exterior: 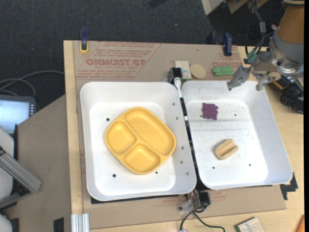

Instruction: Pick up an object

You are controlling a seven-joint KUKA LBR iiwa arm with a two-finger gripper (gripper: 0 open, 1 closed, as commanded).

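The brown sheet of protective-paper-covered board (145, 57), printed with red lettering, lies flat under everything and serves as the landmark. On its left half sits the left shallow white plastic bin (94, 129), smooth with rounded corners; on its right half, touching along a black seam, sits the right shallow white plastic bin (270, 144), its floor speckled with dark specks. In the left bin rests a glossy yellow plastic plate with three compartments (140, 140), rounded and turned at a slant. The grey metal two-finger gripper (248, 80) hangs over the board's upper right, above the right bin's far rim, its two fingers spread apart with nothing between them. In the right bin lie a tan, stubby wooden-looking block (225, 149) toward the front and a flat, matte purple square (209, 111) behind it.
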